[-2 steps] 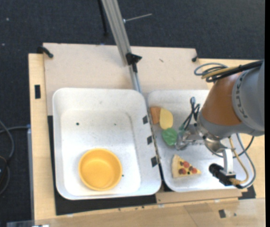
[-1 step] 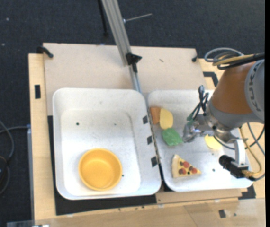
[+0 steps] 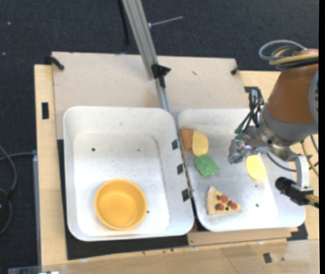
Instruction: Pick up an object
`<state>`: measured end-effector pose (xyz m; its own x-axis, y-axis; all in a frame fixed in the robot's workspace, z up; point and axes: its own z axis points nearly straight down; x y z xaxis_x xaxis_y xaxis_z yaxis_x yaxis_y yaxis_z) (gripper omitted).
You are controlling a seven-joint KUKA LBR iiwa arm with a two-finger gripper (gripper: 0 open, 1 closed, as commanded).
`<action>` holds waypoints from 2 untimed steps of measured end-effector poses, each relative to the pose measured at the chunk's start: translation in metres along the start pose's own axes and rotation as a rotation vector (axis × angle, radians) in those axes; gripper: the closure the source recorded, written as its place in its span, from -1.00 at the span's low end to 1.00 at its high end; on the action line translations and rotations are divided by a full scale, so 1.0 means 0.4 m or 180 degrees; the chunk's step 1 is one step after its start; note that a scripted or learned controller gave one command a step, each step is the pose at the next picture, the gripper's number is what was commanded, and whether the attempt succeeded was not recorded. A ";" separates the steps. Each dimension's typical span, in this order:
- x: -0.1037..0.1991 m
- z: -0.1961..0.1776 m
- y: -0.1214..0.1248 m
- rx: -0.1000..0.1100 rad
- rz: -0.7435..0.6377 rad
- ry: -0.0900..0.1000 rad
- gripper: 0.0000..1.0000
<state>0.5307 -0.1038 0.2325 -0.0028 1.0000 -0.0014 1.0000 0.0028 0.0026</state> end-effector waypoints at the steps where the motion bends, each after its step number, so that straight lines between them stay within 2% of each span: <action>1: 0.137 -0.016 0.012 -0.0003 -0.0019 0.0009 1.00; 2: 0.261 -0.001 -0.024 0.0006 -0.0013 0.0008 1.00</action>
<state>0.5207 0.0006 0.2327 -0.0068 1.0000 0.0010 1.0000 0.0068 0.0006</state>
